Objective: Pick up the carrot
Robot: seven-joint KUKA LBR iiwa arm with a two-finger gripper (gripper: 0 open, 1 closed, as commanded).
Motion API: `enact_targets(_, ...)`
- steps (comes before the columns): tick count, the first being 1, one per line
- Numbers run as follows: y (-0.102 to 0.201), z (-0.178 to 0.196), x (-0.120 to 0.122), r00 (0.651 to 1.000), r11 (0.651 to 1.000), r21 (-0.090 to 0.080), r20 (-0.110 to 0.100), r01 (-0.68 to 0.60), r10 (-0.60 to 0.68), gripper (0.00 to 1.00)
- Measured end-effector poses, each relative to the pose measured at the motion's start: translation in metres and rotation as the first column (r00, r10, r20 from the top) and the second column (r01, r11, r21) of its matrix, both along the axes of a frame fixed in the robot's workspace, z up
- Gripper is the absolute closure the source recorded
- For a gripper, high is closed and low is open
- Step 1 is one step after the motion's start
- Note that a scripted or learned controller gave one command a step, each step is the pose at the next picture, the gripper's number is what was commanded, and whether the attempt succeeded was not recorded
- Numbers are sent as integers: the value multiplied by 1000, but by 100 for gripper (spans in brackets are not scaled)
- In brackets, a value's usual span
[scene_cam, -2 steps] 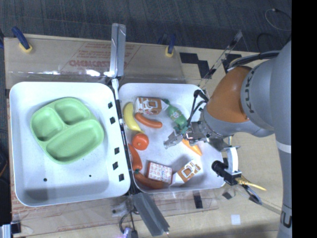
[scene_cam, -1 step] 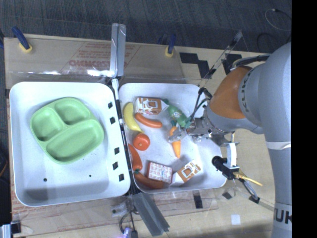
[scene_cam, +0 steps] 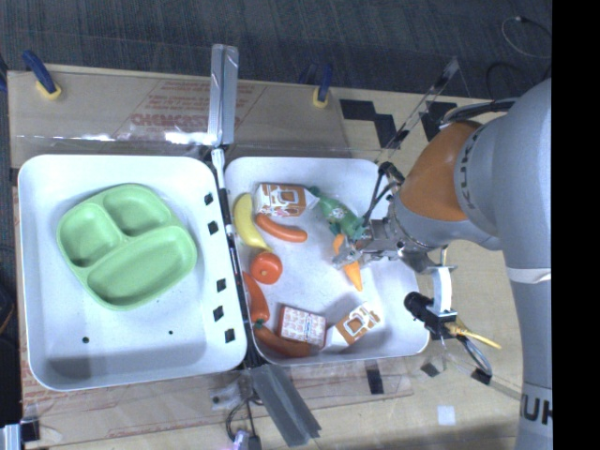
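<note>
The grey arm with orange band (scene_cam: 469, 186) enters the shallow white right-hand bin (scene_cam: 309, 172) from 3 o'clock. Its two-finger gripper (scene_cam: 361, 251) hangs over the small orange carrot (scene_cam: 352, 273), which lies just below it, at the bin's 4 o'clock. How far the fingers are open cannot be determined.

Risk: the green leafy vegetable (scene_cam: 339, 216) crowds the gripper at 11 o'clock and may be grasped instead.

The carrot's long axis runs 12 to 6 o'clock, tip toward 6.
</note>
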State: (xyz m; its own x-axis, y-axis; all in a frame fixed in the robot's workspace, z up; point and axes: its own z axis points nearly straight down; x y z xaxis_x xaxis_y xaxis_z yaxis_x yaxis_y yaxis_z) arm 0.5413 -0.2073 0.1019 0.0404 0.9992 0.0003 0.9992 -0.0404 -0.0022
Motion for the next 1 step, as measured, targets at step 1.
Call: enact_targets(1, 37, 153, -23, 971, 971, 0, 2, -240, 240, 100)
